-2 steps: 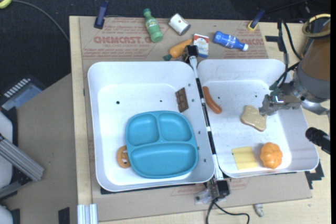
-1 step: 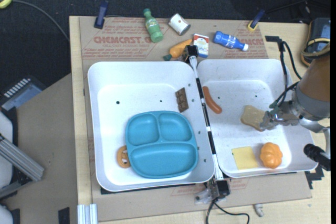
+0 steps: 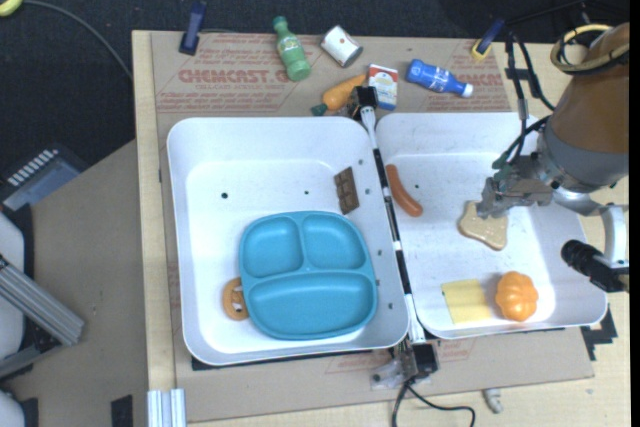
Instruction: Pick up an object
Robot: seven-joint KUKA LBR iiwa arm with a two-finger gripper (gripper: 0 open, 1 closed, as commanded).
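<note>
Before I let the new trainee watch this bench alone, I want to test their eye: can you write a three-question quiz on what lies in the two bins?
1. True or false: the blue plate lies in the right bin.
2. Which thing is the tool directly over? A) sausage B) tan cracker C) orange pumpkin
3. Fill in: the yellow cheese slice lies just to the view's left of the ____.

Key: 1 false, it is in the left bin. 2 B. 3 pumpkin.
</note>
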